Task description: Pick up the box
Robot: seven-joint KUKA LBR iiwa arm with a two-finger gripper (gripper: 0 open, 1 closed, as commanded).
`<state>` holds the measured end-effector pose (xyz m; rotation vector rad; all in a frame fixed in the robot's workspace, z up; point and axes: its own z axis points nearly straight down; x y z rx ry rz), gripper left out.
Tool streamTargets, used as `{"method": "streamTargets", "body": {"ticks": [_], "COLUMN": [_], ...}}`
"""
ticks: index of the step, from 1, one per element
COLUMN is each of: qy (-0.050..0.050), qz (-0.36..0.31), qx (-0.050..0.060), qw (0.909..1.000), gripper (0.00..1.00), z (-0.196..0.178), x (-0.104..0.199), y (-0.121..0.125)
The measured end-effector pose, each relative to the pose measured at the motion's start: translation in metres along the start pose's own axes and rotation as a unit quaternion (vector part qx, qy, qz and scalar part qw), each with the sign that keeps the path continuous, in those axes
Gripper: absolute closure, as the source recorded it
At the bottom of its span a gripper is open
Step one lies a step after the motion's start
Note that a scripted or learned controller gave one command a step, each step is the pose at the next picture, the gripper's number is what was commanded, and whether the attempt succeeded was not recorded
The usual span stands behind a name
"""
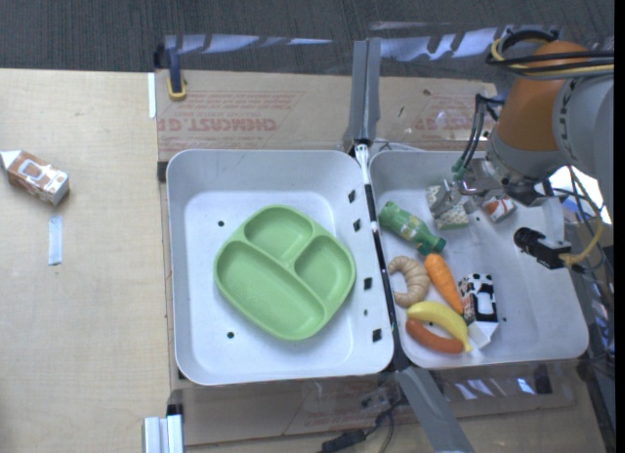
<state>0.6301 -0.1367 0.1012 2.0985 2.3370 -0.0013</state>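
A light green plastic divided plate (284, 271) lies in the left white bin (186, 275), far left of the gripper. Below-left of the gripper, a green bottle (411, 227) lies tilted. Further below sit a tan ginger-shaped piece (408, 278), an orange carrot (443, 282), and a yellow banana (438, 318) on a red sausage (437, 339).

Two bins sit side by side on the surface (78, 344). The left bin (195, 344) holds a divided plate (284, 271) at its middle. In the right bin (547, 334), a bottle (411, 226) lies near the left wall toward the far side. Nearer than it lie a ginger root (409, 280) and, just to its right, a carrot (444, 281). A banana (437, 318) rests on a sausage (435, 338) at the near edge. The box (479, 298) lies right of the carrot. The gripper (451, 197) hangs over the bin's far part. Far left on the surface lies a small carton (37, 178).
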Motion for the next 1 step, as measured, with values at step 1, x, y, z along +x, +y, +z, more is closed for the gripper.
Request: {"method": "streamTargets", "body": {"ticks": [1], "qy": [0.0], "qz": [-0.072], "qx": [0.001], "qw": [0.9974], "gripper": [1.0], "z": [-0.0901], "x": [0.0531], "y": [-0.0554]}}
